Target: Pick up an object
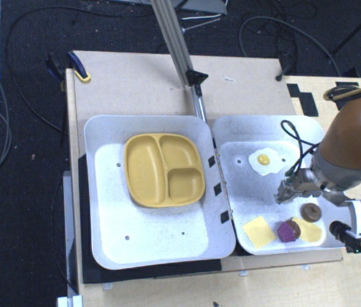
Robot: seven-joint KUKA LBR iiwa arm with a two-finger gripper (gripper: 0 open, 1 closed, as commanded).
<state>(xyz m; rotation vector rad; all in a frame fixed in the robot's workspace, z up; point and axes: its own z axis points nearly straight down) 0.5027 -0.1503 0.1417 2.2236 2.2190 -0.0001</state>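
Hovering over right bin [231,139], gripper [289,190]: grip state unreadable. You'd judge brown disc [310,212] light, rigid, slippery; pinch across edges.

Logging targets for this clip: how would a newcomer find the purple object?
Look in the right-hand white bin, along its near edge. The purple object sits between two flat yellow pieces, below a brown disc; it alone is purple and chunky.

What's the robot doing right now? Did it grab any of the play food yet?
Gripper low in right bin, holding nothing visible. Fried egg, brown donut, purple piece, cheese slice all lying loose. Nothing blocking.
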